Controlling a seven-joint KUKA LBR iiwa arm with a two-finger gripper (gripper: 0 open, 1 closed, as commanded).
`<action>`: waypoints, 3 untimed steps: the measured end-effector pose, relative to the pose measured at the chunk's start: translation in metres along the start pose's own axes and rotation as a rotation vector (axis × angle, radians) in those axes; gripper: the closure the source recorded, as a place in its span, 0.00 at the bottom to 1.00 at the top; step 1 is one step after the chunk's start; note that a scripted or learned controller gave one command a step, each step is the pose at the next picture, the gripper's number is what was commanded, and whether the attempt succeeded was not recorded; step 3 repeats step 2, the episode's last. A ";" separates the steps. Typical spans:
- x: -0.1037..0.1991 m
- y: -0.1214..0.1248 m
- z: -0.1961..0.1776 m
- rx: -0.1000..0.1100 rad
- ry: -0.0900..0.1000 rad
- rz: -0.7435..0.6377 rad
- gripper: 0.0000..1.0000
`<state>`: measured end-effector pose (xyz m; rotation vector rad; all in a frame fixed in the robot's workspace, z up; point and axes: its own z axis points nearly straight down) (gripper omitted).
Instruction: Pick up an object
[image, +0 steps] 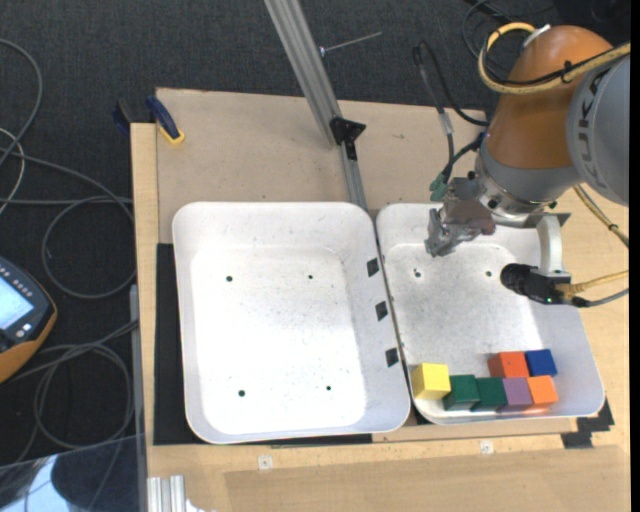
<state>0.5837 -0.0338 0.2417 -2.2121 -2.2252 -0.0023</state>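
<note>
Coloured blocks (488, 382) lie well apart from the pincer (441, 243), seemingly closed on nothing, over the right bin (455, 300).

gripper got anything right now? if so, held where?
Nothing held. The gripper hangs over the far end of the right bin with no object between its fingers. The blocks all sit clustered at the bin's near edge, well apart from it.

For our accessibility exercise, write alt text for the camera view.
A robot arm's end effector hangs over the far end of the right bin, while coloured blocks sit clustered at that bin's near edge. The left bin lies beside it on a wooden bench.
</note>
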 end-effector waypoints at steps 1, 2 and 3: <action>0.060 -0.020 0.005 0.002 0.000 -0.001 1.00; 0.106 -0.043 0.014 0.003 -0.001 0.000 1.00; 0.106 -0.043 0.014 0.003 -0.001 0.000 1.00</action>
